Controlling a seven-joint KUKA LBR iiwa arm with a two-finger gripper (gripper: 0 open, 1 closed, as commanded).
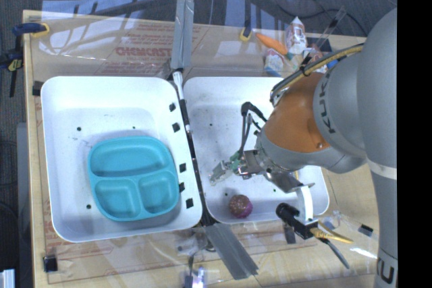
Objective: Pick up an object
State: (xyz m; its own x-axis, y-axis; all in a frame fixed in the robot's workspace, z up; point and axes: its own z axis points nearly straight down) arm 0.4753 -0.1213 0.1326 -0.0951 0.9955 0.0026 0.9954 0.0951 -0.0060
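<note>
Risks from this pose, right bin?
1. The hand sits over bare floor of the right bin, apart from the purple ball; closing here likely grabs nothing.
2. The ball lies near the bin's front wall, so a nudge may roll it away.

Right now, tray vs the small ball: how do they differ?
The tray is teal; the ball is dark purplish-brown. The tray is large, flat and split into three compartments; the ball is small and round. The tray lies in the left bin, the ball in the right bin, near its front edge. Neither is touched by the gripper.
</note>
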